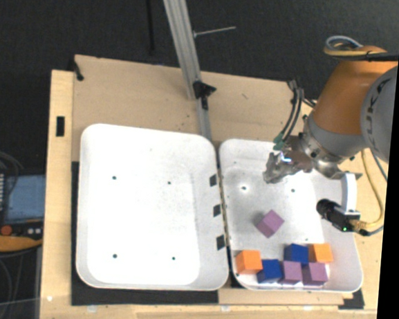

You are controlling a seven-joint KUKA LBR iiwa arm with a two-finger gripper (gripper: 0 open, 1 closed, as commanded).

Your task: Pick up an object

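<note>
I hold the gripper (276,170) above the right bin (245,156), nothing held; opening unclear. Lone purple block (269,223) offers clearance.

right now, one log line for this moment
gripper: above right bin, upper part | lone purple cube: unheld, mid-bin | other cubes: bin's near edge

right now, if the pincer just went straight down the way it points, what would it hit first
Probably the bare floor of the right bin. The pincer points down near the bin's far end, and the nearest thing, the lone purple block, sits nearer the camera, off that line. Depth is hard to judge from this slant.
</note>
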